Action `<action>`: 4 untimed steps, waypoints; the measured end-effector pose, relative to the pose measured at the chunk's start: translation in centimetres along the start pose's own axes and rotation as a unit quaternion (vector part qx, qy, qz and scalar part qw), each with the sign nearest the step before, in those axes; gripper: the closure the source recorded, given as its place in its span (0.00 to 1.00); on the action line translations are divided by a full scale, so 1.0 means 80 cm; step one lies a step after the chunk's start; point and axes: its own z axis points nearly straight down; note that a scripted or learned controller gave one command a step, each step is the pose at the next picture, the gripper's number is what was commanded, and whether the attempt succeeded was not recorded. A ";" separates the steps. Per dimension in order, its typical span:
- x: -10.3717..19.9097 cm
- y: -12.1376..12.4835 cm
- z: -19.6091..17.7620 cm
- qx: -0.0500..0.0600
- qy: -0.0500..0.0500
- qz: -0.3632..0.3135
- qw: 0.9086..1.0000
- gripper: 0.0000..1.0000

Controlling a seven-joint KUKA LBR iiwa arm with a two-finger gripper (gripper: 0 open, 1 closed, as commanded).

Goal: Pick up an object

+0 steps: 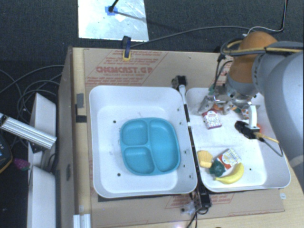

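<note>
Camera view: red lettering on the bench [123,63] board is too blurred to read; pincer [219,102] above a red-and-white packet [212,120], grip state unclear.

Lighting's pretty even here, looks like it comes from overhead, nothing harsh. The two white bins are the brightest stuff: the left bin [102,127] goes nearly blown out along its rim, and the right bin [275,170] has the same washed look. Shadows are soft and short, just a faint dark edge under the blue tray [149,145] toward 6 o'clock. There's a shiny foil sheet [113,13] up at 11 o'clock catching patchy glare. The dark floor around it goes murky. The whole frame's a bit soft and low-res, and the arm [280,89] at 3 o'clock is blurry.
</note>
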 end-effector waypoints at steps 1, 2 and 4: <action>-0.002 0.002 0.001 0.002 0.000 0.000 1.000 0.00; -0.012 0.007 -0.004 -0.007 -0.001 -0.001 1.000 0.00; -0.022 -0.001 -0.005 -0.010 -0.002 -0.001 1.000 0.00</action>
